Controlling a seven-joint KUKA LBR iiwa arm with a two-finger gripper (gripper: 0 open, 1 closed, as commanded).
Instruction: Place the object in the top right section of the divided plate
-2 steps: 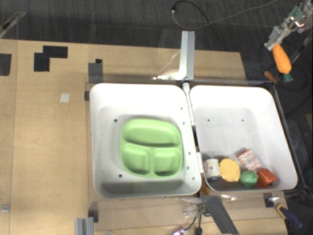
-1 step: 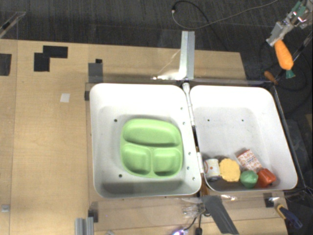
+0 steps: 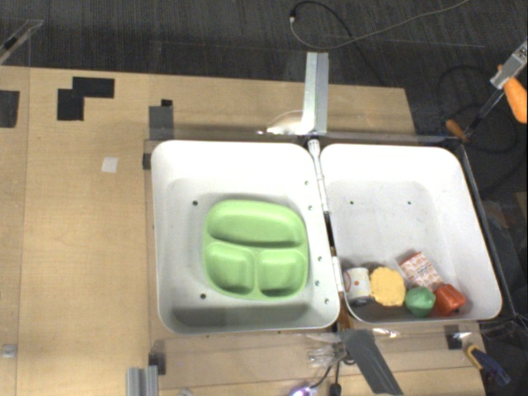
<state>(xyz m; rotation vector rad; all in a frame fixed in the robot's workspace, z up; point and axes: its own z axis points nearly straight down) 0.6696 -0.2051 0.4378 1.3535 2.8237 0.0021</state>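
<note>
A light green divided plate [image 3: 252, 221] lies in the left white bin [image 3: 177, 188], with one long section along its far side and two smaller sections along its near side. Several small objects are bunched in the near right corner of the right bin [image 3: 396, 188]: a small white can [image 3: 357, 282], a yellow round piece [image 3: 387, 286], a green ball [image 3: 420, 300], a red piece [image 3: 450, 299] and a white-and-red packet [image 3: 417, 268]. A bit of the arm's orange band [image 3: 518, 99] shows at the upper right edge, well away from the bins.
A metal post [image 3: 317, 89] stands behind the joint between the two bins. A black cable [image 3: 363, 31] loops on the dark floor beyond the bench. Clamps and brackets [image 3: 363, 361] sit at the bins' near edge.
</note>
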